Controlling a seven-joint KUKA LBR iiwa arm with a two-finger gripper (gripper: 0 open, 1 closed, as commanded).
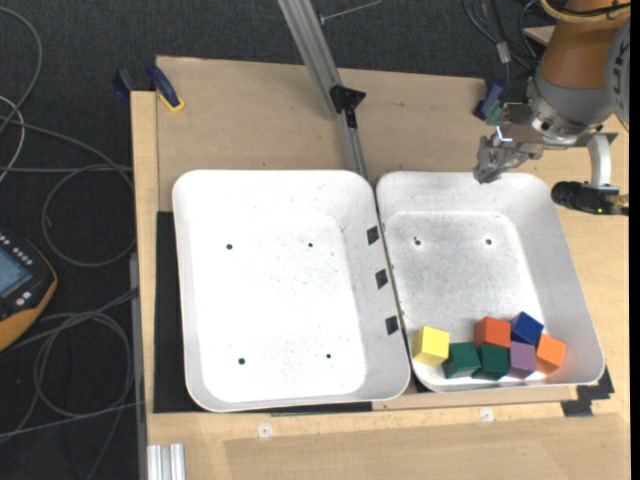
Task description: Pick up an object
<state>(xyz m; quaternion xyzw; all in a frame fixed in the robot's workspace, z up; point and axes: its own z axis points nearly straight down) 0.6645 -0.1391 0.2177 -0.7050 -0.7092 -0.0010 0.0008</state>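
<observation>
The gripper [491,166] hung over the far rim of the right bin [560,230], near its back right corner, and nothing lay between its fingers; whether they were open or shut could not be told at this size. Above it the grey wrist rose up and to the right into the orange band [585,43] of the arm, which leaned in from the upper right of the view.

The objects sat well apart from the gripper, bunched along the near edge of the right bin: a yellow block [433,344] at the left, then two green blocks [477,359], an orange-red block [492,331], a blue block [526,327], a purple block [523,357] and an orange block [551,350] at the right. They touched one another in a tight cluster.

The left bin [200,268] lay beside it.
</observation>
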